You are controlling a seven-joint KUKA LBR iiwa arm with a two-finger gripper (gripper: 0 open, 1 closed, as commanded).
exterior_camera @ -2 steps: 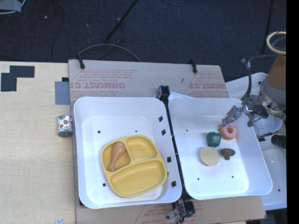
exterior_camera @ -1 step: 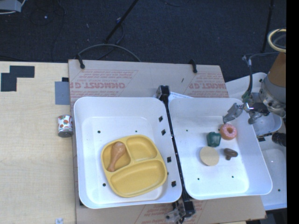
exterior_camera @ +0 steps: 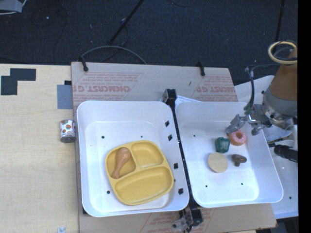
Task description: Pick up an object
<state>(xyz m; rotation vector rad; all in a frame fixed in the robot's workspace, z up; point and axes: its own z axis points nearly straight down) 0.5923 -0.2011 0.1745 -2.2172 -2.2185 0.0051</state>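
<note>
In the right bin point(exterior_camera: 243, 191) lie a pink donut point(exterior_camera: 237, 139), a dark green piece point(exterior_camera: 222, 144), a tan round disc point(exterior_camera: 217, 162) and a small brown piece point(exterior_camera: 238, 159). My gripper point(exterior_camera: 246, 127) hangs at the bin's upper right, just above and behind the donut. It is open, with one grey finger point(exterior_camera: 234, 125) to the donut's upper left and the other to its upper right. Nothing is held between them.
The left bin point(exterior_camera: 92, 130) holds a yellow divided plate point(exterior_camera: 146, 183) with a tan drumstick point(exterior_camera: 121, 161) in its left compartment. A small printed can point(exterior_camera: 67, 130) lies on the bench left of that bin. A black divider point(exterior_camera: 178, 149) separates the bins.
</note>
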